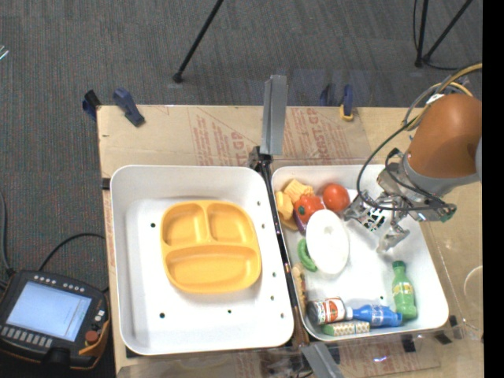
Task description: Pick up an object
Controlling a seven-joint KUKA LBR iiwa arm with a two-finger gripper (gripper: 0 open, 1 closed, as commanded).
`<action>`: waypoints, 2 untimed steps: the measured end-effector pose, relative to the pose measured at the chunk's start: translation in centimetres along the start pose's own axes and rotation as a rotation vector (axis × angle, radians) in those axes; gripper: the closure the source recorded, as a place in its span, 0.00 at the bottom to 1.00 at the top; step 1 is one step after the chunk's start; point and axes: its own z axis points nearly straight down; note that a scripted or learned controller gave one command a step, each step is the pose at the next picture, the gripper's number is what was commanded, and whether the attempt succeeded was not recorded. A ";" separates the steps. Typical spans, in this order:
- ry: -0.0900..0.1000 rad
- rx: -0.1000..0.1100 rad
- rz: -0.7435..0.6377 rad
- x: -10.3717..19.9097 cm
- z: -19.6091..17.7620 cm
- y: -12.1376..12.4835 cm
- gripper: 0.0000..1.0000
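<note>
Dark grey carpet floor [118, 38], black tripod legs [203, 30] crossing it at top, cardboard-covered bench [205, 136], blue clamps [126, 105] on its far edge, a handheld control pad [51, 313] with lit screen lying at lower left, black cable [55, 250] beside it

yellow tray [211, 245], red tomato [336, 197], green bottle [404, 289], white plate [327, 241]

Grey arm [465, 160] with orange band, looping black cables, and a metallic end effector [379, 220].
</note>
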 end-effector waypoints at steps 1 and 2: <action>0.001 0.000 0.159 -1.4 0.0 3.5 0.00; 0.002 0.005 0.208 -5.0 -0.1 9.9 0.00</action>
